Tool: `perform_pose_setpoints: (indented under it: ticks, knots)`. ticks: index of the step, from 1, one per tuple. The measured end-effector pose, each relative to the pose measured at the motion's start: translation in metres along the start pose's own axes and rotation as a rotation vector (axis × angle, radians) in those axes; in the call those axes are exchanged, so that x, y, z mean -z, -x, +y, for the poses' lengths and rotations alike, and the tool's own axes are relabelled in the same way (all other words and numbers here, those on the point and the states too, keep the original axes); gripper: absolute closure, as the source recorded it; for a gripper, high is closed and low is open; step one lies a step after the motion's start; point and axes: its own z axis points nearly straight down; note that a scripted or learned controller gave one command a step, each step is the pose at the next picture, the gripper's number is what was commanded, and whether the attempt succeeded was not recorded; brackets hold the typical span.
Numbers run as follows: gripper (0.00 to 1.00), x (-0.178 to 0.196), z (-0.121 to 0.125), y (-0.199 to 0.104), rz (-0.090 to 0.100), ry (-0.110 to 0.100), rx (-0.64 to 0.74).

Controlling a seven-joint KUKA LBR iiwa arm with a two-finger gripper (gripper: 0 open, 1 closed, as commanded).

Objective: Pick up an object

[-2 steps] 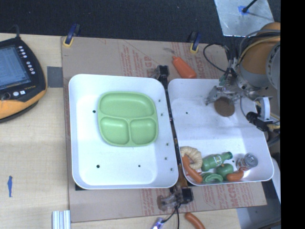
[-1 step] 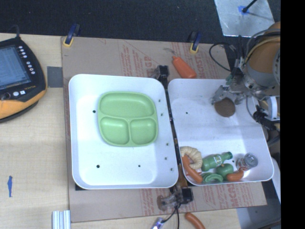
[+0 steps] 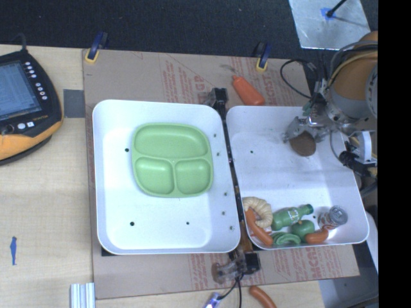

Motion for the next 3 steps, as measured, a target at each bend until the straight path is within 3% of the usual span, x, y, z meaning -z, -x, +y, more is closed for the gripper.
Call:
perform_pose_setpoints:
  ticks: [3]
  knots:
    - [0.00,-0.001,-0.001,-0.056,0.000,-0.006,0.002]
